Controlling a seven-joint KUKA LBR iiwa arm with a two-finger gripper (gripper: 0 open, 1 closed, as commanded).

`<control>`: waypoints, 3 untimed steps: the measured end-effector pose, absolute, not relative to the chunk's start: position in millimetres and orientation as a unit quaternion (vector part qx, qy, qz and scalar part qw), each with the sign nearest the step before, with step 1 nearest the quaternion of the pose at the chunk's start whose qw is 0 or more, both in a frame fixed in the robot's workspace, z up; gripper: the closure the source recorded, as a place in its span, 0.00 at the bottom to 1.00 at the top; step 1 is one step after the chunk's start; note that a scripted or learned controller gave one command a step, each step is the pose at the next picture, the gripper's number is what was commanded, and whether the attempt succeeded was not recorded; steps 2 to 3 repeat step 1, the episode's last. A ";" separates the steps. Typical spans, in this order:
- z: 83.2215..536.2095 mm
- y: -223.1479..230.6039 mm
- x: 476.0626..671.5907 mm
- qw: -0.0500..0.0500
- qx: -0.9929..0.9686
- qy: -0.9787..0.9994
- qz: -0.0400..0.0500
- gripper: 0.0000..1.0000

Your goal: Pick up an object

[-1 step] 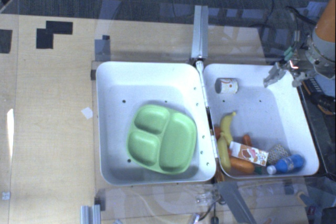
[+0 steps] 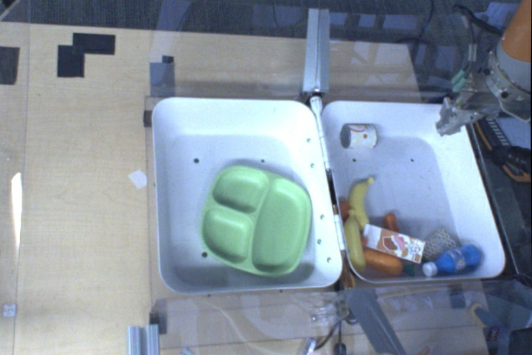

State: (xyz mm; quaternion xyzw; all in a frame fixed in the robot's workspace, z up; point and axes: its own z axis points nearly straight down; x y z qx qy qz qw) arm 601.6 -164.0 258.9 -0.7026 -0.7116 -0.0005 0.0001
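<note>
From the camera above the bench we see the gripper at the upper right corner of the right bin, hanging over the bin's far right rim. Its end is small and blurred against the white wall, so we cannot tell whether it is released or clenched, and we see nothing between its tips. The arm above it is cut off by the picture's right edge, with part of its orange band showing.

In the right bin, a small white can lies on its side near the far left corner, well apart from the rest. The other objects crowd the near left corner: a banana along the left wall, a small carton lying across something orange that it mostly hides, and a blue bottle near the front wall. A grey mesh-like item just behind the bottle is hard to make out.

In the left bin a green divided tray lies tilted, with three compartments showing.
</note>
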 end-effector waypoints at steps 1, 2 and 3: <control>346.4 -168.8 654.3 -0.001 -0.658 -0.753 -0.001 1.00; 346.4 -168.8 654.3 -0.001 -0.658 -0.753 -0.001 1.00; 346.4 -168.8 654.3 -0.001 -0.658 -0.753 -0.001 1.00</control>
